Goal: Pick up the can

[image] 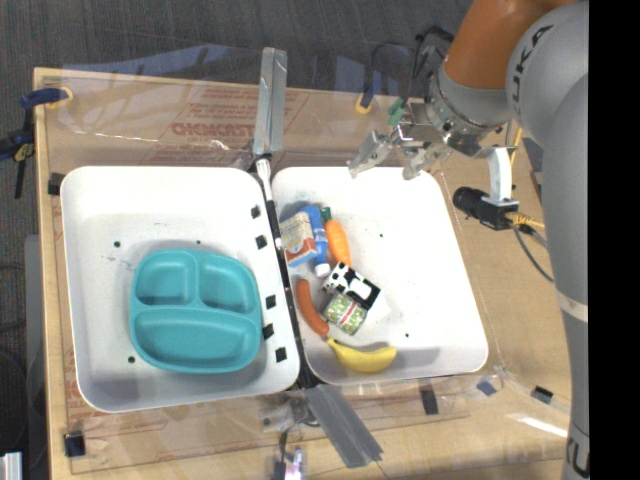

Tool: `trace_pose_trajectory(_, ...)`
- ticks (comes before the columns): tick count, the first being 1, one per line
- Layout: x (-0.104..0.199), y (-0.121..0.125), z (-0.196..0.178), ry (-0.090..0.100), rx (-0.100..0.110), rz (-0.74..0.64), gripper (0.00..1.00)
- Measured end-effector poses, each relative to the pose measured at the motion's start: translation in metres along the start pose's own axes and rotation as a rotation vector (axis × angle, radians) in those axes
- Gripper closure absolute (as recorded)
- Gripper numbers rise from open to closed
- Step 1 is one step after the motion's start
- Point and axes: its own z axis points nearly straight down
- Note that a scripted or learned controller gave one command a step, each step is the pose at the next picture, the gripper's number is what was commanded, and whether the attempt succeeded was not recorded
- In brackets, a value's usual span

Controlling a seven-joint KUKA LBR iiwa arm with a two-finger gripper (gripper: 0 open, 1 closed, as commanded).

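My end effector [385, 160] hangs open and holding nothing at the upper rim of the right bin [450, 268], well apart from the can [345, 312] lying lower down among the clutter

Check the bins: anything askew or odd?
Nothing spilled or damaged. The right bin has its items heaped against the left wall: can lying tilted among a banana, carrot and carton. The gripper hangs over the bin's far rim, apart from the pile. The teal tray sits flat.
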Motion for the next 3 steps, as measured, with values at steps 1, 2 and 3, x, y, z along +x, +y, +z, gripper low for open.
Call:
trace_pose_trajectory(1, -0.012, -0.024, 0.156, -0.003, -0.024, 0.067, 0.0)
trace_pose_trajectory(2, 0.006, -0.098, 0.183, 0.0, -0.005, -0.012, 0.0)
trace_pose_trajectory(3, 0.014, -0.144, 0.183, -0.002, -0.007, -0.059, 0.0)
